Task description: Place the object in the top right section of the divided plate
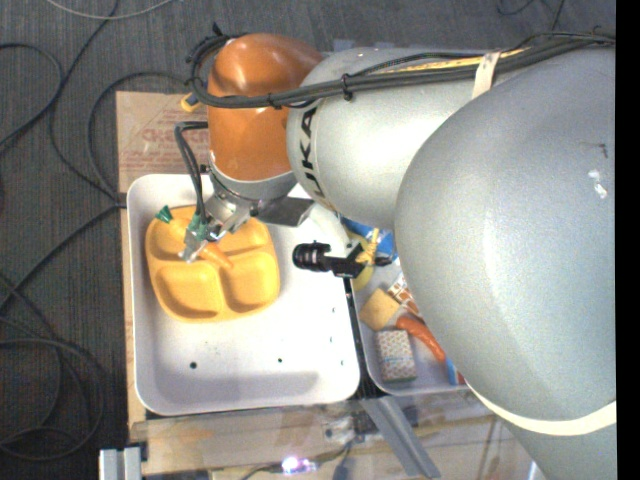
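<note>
Over the divided plate (212, 273) near the bin's (240, 388) left rim, claw (196, 236) grip unclear

This looks like a robotics lab or test workshop. A large grey industrial arm (470, 168) with an orange band (245, 103) reaches over a bench with two white bins (240, 368). Loose black cables (60, 298) trail across dark grey carpet (60, 68), and a sheet of cardboard (150, 133) lies under the bins.
</note>
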Robot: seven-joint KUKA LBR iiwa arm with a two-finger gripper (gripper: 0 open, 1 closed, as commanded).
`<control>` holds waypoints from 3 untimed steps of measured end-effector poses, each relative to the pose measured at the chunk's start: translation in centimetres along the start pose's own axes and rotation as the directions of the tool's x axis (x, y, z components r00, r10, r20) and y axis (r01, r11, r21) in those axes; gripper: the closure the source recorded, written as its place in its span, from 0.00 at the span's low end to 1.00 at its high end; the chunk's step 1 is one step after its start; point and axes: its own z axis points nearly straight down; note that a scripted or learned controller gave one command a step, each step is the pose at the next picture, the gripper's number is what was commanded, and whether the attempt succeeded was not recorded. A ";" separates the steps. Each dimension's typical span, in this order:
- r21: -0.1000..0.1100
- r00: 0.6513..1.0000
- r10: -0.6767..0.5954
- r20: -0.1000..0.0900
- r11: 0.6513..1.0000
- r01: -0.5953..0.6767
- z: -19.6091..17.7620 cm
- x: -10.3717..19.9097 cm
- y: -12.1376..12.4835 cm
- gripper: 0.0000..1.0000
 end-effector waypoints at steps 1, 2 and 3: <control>-0.002 1.000 0.024 -0.001 1.000 -0.024 -3.0 -1.9 -7.1 1.00; -0.004 1.000 -0.013 -0.001 1.000 0.013 -10.2 -1.2 -0.9 1.00; -0.001 0.999 -0.035 -0.002 0.999 0.035 -3.0 3.5 -4.5 1.00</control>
